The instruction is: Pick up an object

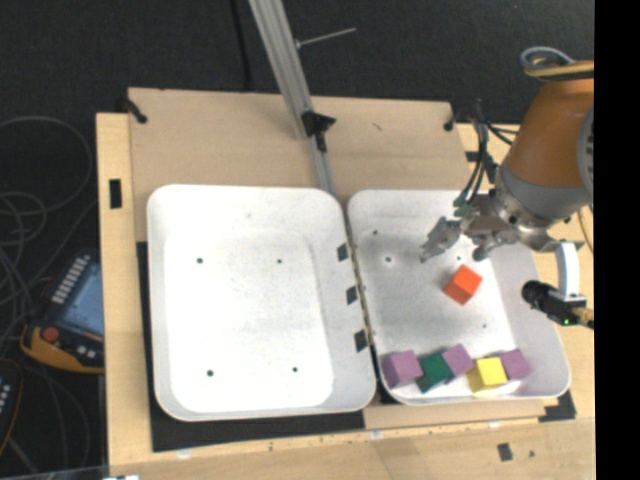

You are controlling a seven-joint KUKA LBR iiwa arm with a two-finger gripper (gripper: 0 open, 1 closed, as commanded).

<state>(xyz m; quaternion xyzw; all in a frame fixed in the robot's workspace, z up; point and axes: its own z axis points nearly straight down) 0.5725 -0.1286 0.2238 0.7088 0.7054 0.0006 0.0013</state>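
The nearest candidate for the pick is the orange cube (462,285). It lies tilted on the floor of the right bin (400,218), roughly at mid-depth and well apart from every other block. That isolation makes it the easiest target: a claw can close on it without fouling a neighbour or a wall.

The claw (457,242) hangs just above and behind the cube, its two fingers spread apart with nothing between them. One fingertip (432,251) points down and to the left; the other sits closer to the cube's upper edge. No contact with the cube is visible — the grasp is judged not yet made.

Along the near wall of the same bin a row of blocks rests close together: a purple block (402,367), a green block (435,371), a second purple block (457,358), a yellow block (489,373) and a third purple block (515,363). Their crowding against the wall would leave little finger clearance, which likely explains why the arm (548,158) is over the cube instead.

The left bin (170,268) adjoins the right one, sharing a central divider. Both bins rest on the worktop (220,138). A slanted metal rail (285,58) rises from the worktop behind the bins.

The next move calls for a short descent — fingers straddling the cube — then closure.
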